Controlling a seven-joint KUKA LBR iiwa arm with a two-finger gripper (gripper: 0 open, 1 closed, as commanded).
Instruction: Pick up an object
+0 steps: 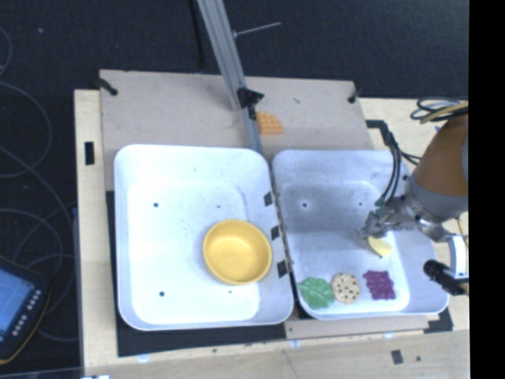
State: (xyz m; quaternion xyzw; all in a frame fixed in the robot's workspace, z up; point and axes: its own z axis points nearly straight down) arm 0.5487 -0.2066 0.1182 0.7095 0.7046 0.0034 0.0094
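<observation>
My gripper (376, 229) reaches in from the right and hangs low over the right bin (331, 188), directly above a pale yellow piece (381, 247) that pokes out just below its fingertips. Along the bin's front edge lie a green leaf-shaped piece (316, 291), a round chocolate-chip cookie (345, 287) and a purple grape bunch (381, 284). A yellow bowl (237, 251) sits in the left bin (158, 212), near its right side.
A grey metal pole (225, 50) slants down from the top to the divide between the bins. A small orange item (269, 123) lies on the board behind them. Cables hang beside the arm at the right.
</observation>
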